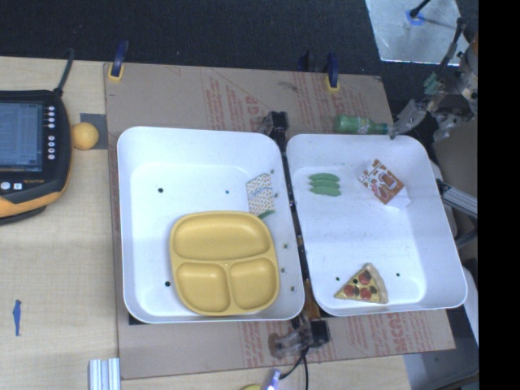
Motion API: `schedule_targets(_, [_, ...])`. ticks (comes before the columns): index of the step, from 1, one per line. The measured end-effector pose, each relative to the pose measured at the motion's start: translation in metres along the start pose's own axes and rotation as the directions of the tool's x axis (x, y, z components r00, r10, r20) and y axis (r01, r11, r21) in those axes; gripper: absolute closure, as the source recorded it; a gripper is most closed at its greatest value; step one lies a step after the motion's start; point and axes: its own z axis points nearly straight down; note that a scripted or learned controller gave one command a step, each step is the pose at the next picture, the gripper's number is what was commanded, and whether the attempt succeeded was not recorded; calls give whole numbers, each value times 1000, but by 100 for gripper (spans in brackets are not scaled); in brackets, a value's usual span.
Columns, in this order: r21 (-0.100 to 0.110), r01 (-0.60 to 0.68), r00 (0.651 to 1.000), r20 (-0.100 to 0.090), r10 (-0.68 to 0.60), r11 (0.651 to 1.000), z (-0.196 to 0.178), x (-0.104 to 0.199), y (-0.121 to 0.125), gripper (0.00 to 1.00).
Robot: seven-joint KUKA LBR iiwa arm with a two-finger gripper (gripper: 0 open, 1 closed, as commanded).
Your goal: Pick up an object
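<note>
Plastic candidates: pizza slice (363,285) near right bin's front edge; green pea pod (324,184) and red snack packet (381,181) toward its back edge.
Right bin (422,242): all three lie loose on the floor, well apart.
Left bin (146,177): yellow divided plate (225,262) at front, small printed packet (261,193) by right wall.
Claw (406,119): beyond right bin's back right corner, apparently above the tabletop; open or closed, cannot tell.
Progress: nothing lifted; target choice, descent, grasp all left.

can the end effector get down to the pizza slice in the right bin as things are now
Probably yes. The pizza slice lies flat in the right bin, with nothing over it or touching it.
</note>
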Motion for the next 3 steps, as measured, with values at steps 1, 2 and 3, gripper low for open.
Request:
schedule_targets(1, [3,1,1000,-1,-1,1000,97,7,-17,0])
schedule_targets(2, [3,0,1000,0,0,1000,167,-12,-13,0])
schedule_targets(3, [1,2,1000,0,-2,1000,155,-13,-11,100])
